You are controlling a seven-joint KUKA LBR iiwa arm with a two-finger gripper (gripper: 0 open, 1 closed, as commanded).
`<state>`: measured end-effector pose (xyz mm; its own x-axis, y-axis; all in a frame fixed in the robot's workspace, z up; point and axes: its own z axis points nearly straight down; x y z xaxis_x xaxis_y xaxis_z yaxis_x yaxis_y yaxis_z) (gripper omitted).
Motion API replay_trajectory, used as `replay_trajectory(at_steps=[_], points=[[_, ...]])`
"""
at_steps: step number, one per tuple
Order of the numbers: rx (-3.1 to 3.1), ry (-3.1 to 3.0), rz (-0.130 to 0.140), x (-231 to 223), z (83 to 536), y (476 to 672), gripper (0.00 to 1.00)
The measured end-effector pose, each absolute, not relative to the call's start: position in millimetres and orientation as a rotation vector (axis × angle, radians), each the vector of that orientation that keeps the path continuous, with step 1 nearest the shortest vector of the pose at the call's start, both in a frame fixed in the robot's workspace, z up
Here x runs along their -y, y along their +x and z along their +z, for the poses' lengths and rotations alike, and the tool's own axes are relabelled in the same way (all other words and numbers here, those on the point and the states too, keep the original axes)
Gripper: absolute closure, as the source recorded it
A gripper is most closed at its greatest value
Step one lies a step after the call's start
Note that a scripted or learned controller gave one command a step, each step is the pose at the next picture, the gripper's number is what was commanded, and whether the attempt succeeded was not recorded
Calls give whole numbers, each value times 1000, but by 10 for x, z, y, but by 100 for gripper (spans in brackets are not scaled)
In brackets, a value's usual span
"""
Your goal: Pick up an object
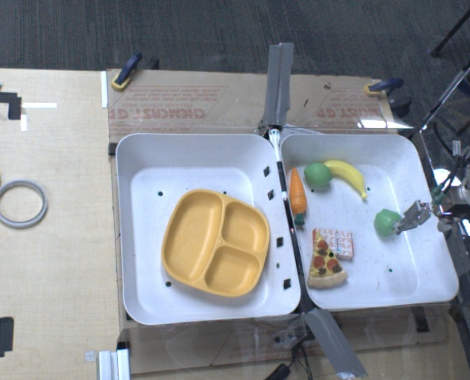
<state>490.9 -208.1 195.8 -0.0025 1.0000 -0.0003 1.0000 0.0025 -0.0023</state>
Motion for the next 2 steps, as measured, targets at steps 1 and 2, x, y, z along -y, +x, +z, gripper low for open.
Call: replay_trajectory(at_steps=[1,2], points=[[2389,-2042,2,2213,1747,5556,0],[2399,-2027,1,2217,1576,5424,0]])
